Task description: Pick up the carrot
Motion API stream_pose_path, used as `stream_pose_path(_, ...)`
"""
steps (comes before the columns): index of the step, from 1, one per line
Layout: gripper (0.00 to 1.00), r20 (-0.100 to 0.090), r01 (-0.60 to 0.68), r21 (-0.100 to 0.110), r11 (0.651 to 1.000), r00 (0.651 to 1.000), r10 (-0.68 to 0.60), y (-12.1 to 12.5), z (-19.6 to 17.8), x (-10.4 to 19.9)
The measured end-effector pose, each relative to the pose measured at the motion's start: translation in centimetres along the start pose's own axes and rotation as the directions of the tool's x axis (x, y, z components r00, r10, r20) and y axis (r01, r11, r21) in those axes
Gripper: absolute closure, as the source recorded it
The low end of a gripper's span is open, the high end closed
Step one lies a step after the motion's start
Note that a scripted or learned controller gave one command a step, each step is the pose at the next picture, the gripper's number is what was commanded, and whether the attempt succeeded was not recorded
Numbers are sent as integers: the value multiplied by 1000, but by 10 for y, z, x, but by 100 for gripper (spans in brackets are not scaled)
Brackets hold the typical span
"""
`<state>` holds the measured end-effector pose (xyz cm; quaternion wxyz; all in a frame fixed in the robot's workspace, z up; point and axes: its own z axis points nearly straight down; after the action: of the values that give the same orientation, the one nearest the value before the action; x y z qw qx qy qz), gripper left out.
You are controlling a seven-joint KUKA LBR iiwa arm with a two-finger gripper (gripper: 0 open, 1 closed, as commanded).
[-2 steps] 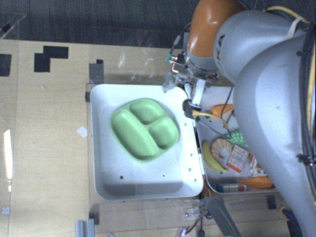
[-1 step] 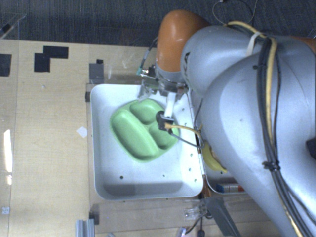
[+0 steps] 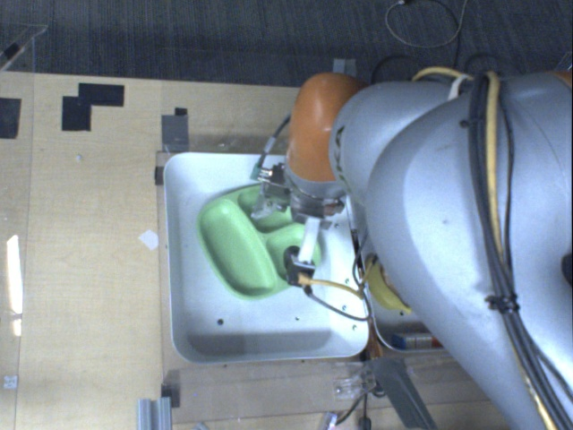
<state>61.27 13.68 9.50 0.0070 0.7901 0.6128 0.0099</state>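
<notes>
My gripper (image 3: pixel 267 202) hangs below the orange wrist band (image 3: pixel 315 128), low over the back middle of the left white bin (image 3: pixel 183 267). It sits right above a large pale green rounded object (image 3: pixel 235 247) that lies slantwise in the bin. A second pale green piece (image 3: pixel 285 236) lies against that object's right side, under the wrist. The arm's grey body hides most of the right bin and whatever lies under the gripper.
The arm's grey body (image 3: pixel 448 222) covers the right half of the view. A yellow cable (image 3: pixel 336 287) runs from a black plug across the bin's right wall. Something yellow (image 3: pixel 390 294) and a red-blue item (image 3: pixel 414 339) peek out beneath the arm.
</notes>
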Motion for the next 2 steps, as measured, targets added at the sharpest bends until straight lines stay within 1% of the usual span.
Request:
stream_pose_path(1, 0, -1, -68, -9, 998, 998, 68, -73, -4, 21)
stream_pose_path(2, 0, 18, 290, -28, 957, 957, -289, -95, -9, 21)
